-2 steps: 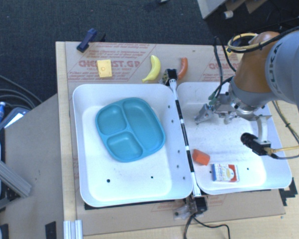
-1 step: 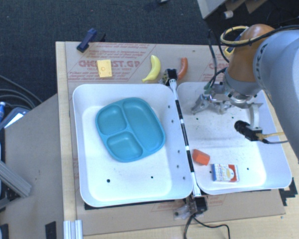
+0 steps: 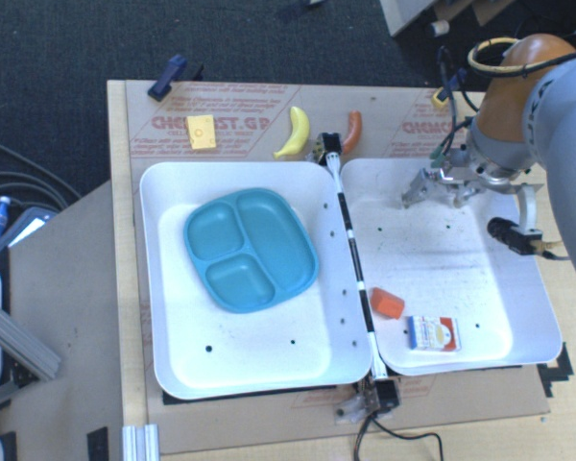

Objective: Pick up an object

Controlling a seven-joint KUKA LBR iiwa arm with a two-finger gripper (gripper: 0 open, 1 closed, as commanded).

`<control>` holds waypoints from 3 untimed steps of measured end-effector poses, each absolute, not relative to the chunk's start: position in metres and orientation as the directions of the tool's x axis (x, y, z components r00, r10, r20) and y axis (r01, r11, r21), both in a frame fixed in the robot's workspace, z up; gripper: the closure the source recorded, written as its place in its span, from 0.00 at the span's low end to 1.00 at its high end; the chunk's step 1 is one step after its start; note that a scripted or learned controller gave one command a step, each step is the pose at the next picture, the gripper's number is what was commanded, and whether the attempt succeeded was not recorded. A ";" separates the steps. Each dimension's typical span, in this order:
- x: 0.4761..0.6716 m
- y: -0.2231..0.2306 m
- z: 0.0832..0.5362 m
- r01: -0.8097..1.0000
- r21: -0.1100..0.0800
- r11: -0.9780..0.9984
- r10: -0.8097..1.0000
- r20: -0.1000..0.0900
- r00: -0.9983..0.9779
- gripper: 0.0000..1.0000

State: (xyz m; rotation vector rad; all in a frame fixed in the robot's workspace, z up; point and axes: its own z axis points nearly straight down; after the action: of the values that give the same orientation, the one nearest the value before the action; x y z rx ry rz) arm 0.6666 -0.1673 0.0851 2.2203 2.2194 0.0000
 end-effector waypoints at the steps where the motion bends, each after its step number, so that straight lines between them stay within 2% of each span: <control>1: 0.668 -0.167 0.096 1.000 0.004 0.002 1.000 -0.003 -0.002 1.00; 2: 0.666 -0.117 0.085 1.000 -0.002 0.002 1.000 0.001 -0.002 1.00; 3: 0.666 -0.118 0.085 1.000 -0.002 0.001 1.000 0.000 -0.001 0.00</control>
State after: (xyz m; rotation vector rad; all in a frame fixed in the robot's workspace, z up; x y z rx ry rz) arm 0.6665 -0.1176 0.0849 2.2217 2.2238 -0.0020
